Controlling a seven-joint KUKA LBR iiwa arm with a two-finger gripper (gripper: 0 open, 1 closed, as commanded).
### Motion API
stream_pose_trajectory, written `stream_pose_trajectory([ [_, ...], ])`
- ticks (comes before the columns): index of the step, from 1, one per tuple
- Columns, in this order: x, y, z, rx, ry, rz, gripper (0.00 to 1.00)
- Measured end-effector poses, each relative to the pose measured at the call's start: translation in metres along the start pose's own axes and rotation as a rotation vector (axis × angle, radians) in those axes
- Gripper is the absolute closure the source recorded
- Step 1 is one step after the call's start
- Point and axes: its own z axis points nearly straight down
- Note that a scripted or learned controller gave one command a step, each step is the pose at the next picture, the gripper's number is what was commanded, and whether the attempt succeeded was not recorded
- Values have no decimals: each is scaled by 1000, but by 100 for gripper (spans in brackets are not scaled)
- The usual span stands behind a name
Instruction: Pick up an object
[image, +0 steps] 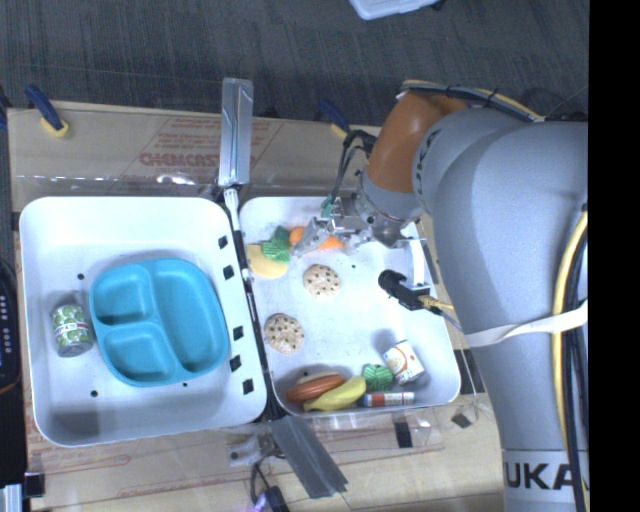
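Arm: the grey arm (500, 200) with its orange band is reaching in from the right, bending down over the upper part of the right bin (440, 370).
Claw: the claw (330, 225) is sitting low at the bin's top edge; whether it is open or closed, and whether it is gripping anything, cannot be told from this slant.
Carrot: a small orange piece (331, 243) is lying right under the claw, partly hidden, so its long axis is unclear.
Lemon and greens: a smooth yellow round (265, 262) with a leafy green bit (278, 243) is resting by the bin's left wall.
Cookies: 2 flat, speckled discs (321, 279) (284, 332) are lying apart in the bin's middle.
Bottom row: a hot dog (315, 385), a curved banana (338, 395), a green lump (377, 376), a small can (403, 362) and a thin marker (388, 399) are crowding the lower edge.
Left bin: a glossy blue divided tray (155, 320) is lying beside a small jar (71, 327) in the white bin (60, 420).
Table: clamps are holding brown cardboard (120, 150) behind both bins.
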Motion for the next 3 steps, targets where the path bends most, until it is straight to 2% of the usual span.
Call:
stream_pose_trajectory([
  [1, -33, -63, 0, 1, -2, 88, 0],
  [2, 2, -14, -71, -7, -1, 172, 0],
  [3, 1, -44, 2, -1, -3, 246, 0],
])
